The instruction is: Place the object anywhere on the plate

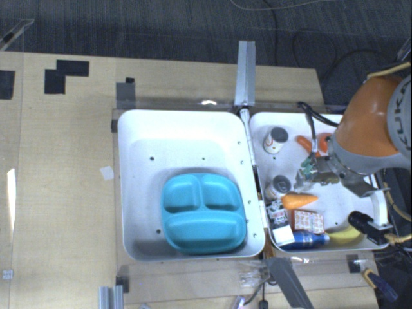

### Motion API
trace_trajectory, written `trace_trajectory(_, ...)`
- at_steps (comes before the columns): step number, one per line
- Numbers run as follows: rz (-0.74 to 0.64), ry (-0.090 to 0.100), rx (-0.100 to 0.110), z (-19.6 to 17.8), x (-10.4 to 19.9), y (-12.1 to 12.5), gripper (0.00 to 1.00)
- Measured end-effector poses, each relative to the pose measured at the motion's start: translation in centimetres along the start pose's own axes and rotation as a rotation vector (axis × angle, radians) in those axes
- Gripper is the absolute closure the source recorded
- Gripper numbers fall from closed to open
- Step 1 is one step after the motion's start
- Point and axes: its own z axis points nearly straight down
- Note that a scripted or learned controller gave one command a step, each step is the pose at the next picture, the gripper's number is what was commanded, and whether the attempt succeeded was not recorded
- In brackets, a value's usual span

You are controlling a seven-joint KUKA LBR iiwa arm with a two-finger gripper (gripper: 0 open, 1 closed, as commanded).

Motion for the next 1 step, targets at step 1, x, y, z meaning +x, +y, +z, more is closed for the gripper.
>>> trace_trajectory(1, -0.153, -0.001, -0.001, -3.74, 4.36, -1.34, 1.00)
